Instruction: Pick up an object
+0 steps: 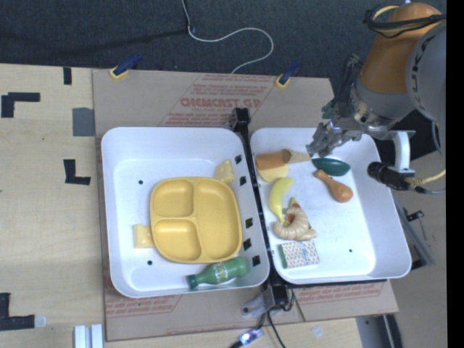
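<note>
Bins sit side by side on the bench, and the gripper (319, 148) hangs over the right bin (362, 259) near its twelve o'clock rim. Whether its pincer is released or clenched, I cannot tell from here; nothing shows between the tips. Just at its five o'clock lies a teal spoon-like piece (333, 167), and beyond that a brown drumstick-shaped toy (336, 187). At its nine o'clock rests an orange-brown roll (272, 159). A yellow banana (280, 196) lies toward the bin's centre-left, a knobbly tan root (294, 226) touching its six o'clock end, a patterned packet (299, 253) below. The left bin (119, 194) carries a yellow divided tray (196, 218) and a green bottle (217, 273) at six o'clock.
</note>
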You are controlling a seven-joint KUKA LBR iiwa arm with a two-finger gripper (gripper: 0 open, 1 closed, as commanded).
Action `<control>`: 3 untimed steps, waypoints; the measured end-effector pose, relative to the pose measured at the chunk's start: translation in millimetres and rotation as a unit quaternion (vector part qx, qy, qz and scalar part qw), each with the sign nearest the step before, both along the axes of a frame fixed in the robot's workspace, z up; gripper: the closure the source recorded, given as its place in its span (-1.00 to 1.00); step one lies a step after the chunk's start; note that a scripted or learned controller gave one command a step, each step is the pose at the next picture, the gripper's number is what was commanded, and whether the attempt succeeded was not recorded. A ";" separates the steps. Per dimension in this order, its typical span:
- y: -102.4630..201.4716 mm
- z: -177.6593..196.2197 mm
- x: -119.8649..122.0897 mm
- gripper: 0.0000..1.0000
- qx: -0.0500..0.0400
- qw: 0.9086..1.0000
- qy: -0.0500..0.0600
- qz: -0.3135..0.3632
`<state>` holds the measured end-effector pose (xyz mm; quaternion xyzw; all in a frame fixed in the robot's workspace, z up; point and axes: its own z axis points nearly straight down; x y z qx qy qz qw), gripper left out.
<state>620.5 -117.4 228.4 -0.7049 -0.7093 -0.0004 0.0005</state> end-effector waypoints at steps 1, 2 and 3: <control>50.9 -14.5 17.2 1.00 0.000 1.000 0.001 0.000; 48.8 -3.2 21.2 1.00 0.000 1.000 0.000 -0.002; 52.1 1.3 16.7 1.00 -0.001 1.000 0.001 -0.003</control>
